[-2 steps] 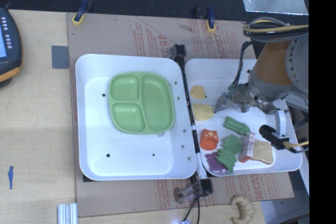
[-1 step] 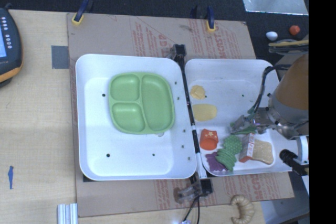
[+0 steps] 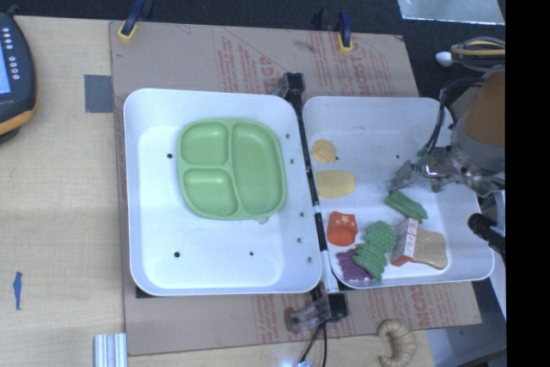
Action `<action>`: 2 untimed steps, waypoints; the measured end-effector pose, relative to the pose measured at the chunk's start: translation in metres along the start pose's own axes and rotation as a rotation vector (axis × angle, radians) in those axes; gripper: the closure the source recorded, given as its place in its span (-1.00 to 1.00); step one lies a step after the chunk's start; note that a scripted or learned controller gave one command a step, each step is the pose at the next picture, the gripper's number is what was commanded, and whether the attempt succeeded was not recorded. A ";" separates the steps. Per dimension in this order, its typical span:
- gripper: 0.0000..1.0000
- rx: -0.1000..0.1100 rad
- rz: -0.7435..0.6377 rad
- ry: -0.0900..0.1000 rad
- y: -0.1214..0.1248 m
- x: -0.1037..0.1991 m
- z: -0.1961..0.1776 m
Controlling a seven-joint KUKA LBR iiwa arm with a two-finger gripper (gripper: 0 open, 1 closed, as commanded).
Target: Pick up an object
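The right bin (image 3: 369, 118) holds several toy foods: a tan round piece (image 3: 324, 152), a yellow piece (image 3: 335, 183), a red piece (image 3: 342, 229), a leafy green piece (image 3: 375, 243), a purple piece (image 3: 351, 266), a green pod (image 3: 405, 205) and a toast slice (image 3: 429, 248). My gripper (image 3: 419, 181) hangs over the right half of this bin, just above the green pod. It is open, with nothing between its fingers. The arm's wrist (image 3: 483, 120) comes in from the right edge.
In the left bin (image 3: 155, 211) lies a green divided plate (image 3: 232, 168). A black and orange handset (image 3: 13, 73) sits at the far left of the bench. Clamps (image 3: 344, 34) hold the cardboard at the back. A tan curled object (image 3: 397, 341) lies in front of the right bin.
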State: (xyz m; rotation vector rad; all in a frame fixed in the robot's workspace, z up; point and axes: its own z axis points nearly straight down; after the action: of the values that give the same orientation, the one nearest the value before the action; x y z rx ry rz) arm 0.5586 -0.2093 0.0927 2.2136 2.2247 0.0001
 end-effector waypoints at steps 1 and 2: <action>-1.00 0.009 -0.003 0.005 -0.021 0.038 0.001; 1.00 0.006 -0.003 0.002 -0.020 0.035 -0.010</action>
State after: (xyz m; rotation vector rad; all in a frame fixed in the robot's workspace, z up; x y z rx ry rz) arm 0.5385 -0.1741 0.1025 2.2149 2.2317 -0.0045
